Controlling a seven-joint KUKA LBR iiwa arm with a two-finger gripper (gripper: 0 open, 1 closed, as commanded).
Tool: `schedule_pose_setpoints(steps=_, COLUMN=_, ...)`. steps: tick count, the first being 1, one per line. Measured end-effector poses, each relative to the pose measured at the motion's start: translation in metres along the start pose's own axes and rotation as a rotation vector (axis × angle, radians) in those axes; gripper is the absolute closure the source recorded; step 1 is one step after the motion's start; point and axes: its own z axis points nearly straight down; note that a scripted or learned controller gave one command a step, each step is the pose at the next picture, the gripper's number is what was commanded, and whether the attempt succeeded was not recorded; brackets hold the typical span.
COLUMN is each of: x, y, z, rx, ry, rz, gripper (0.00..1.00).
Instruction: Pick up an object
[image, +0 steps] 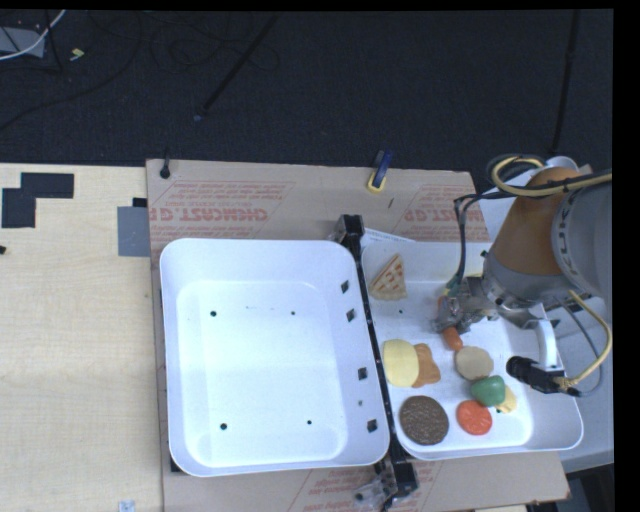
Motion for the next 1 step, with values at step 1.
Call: schedule_pose_setpoints(steps=1, x=0.0725, y=0.0503, z=-0.0008, rx=-0.006, ry=0.003, rz=-0.009, gripper=1.0)
